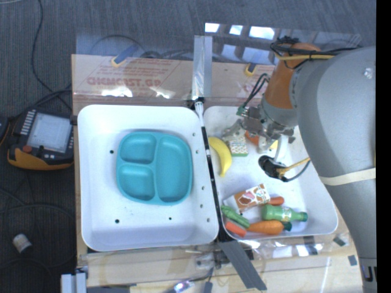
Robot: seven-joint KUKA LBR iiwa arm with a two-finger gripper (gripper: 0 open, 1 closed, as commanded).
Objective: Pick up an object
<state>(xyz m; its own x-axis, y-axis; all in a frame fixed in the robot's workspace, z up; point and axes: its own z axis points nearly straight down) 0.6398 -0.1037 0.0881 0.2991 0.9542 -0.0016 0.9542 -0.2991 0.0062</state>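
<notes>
Grey carpet around table (122,81), two white bins. Gripper (253,130) low in right bin (324,215), aperture impossible to tell. Toy banana (221,154) just left of gripper: probably light, stiff, smooth plastic, likely slippery; best pinched across its thick middle.

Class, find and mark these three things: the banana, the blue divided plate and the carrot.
banana (222,153), camera view, middle of its curved yellow body.
blue divided plate (174,166), camera view, floor of its large right compartment.
carrot (266,227), camera view, middle of its orange body.
</notes>
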